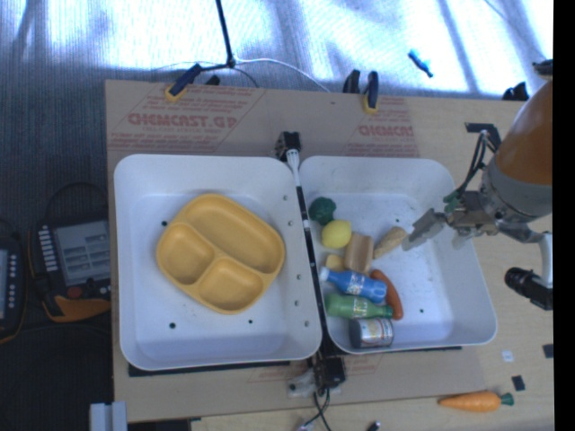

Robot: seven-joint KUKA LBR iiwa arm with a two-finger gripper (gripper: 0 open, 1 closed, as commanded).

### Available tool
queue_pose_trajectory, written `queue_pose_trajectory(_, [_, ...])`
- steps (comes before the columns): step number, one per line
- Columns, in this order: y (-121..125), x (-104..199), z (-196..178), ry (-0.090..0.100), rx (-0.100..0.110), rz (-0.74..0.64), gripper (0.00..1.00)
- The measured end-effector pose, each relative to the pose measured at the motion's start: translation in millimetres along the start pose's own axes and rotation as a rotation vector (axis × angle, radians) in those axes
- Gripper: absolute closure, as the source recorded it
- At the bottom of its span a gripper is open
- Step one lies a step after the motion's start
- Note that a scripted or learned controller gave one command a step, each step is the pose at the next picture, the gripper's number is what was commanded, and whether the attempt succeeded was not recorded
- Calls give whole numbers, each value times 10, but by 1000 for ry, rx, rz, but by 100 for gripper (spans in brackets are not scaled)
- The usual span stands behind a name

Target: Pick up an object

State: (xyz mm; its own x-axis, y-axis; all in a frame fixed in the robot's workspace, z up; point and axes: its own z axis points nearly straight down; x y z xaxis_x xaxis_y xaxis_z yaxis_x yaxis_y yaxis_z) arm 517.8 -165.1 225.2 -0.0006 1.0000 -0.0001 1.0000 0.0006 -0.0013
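The right bin point(449, 294) holds a cluster of small items along its left side. There is a green broccoli-like piece point(322, 209), a yellow lemon point(336, 233), a tan cylinder point(358, 251) and a beige wedge point(389, 239). Below them lie a blue bottle point(355, 284), an orange-red carrot point(388, 293), a green bottle point(358, 307) and a metal can point(371, 332). My gripper point(420, 231) reaches in from the right and hangs low over the bin's middle. Its tip is just right of the beige wedge, and I see nothing held in it.
The left bin point(144, 321) carries a yellow divided plate point(221, 252). A second orange carrot point(472, 401) lies on the bench in front of the right bin. Clamps point(370, 91) and a cable sit at the bench's back edge.
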Motion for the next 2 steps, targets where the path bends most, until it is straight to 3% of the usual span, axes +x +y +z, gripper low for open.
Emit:
queue_pose_trajectory(1, [-180, 438, 1280, -1, -5, 0, 0])
queue_pose_trajectory(2, [-243, 404, 1299, 1, -27, -6, 0])
